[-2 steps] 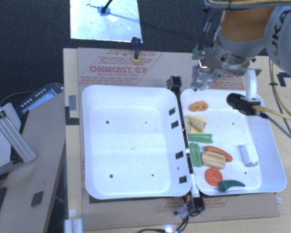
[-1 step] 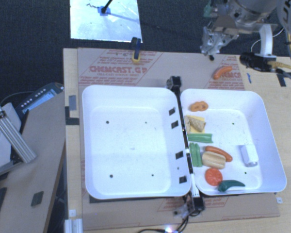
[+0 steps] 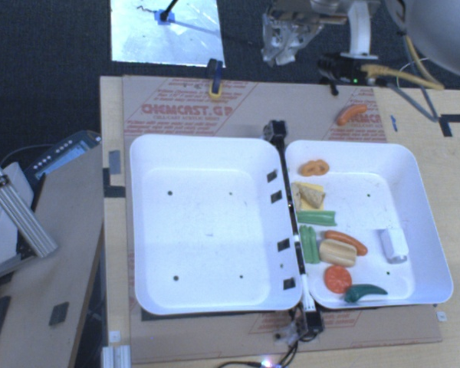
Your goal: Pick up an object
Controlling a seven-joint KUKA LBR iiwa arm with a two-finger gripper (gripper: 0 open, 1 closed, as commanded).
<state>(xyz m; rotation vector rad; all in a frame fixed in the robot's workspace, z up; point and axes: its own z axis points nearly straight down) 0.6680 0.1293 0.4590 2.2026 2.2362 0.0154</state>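
Bright, even overhead light w/ soft shadows; white bins (image 3: 207, 148) nearly blown out (slightly soft focus throughout).

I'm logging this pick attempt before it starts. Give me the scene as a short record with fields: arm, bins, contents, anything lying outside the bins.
arm: tool raised beyond the far edge of the bench, above the dark floor, nothing seen in it
left bin: white, shallow
right bin: holds toy food
contents: pretzel, sandwich wedge, two green pods, hot dog, tomato slice, green pepper, white cylinder
outside bins: orange sausage on the board behind the right bin
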